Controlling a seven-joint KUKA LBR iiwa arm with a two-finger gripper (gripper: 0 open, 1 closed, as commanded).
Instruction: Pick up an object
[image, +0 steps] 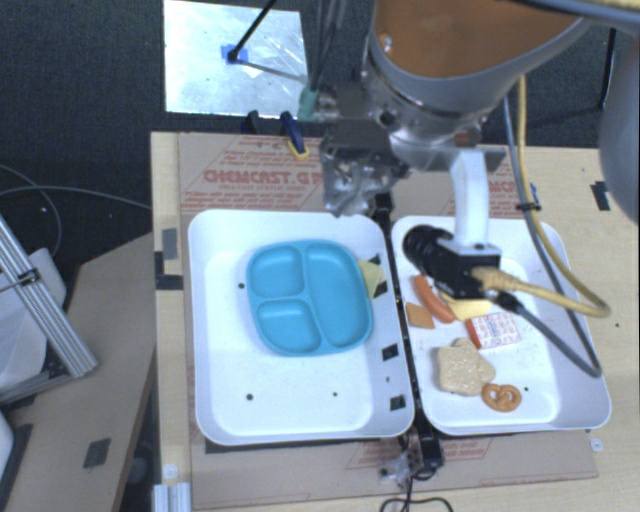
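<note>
While the tool (352, 192) hangs above the far rims where the two bins meet, no object shows in it, and I cannot tell whether it is spread or pressed together. It seems poised between bins, with no target yet chosen. Pickable things lie mostly in the shallow white right bin (578, 392): an orange carrot-like stick (432, 296), a red-and-white packet (496, 330), a beige bread slice (464, 370) and a small brown pretzel (502, 397), all close together. The shallow white left bin (215, 330) holds a blue divided plastic plate (305, 298), with a yellow wedge (374, 276) tucked against its right edge. That crowding and the wall between the bins could hinder a clean grasp.
</note>
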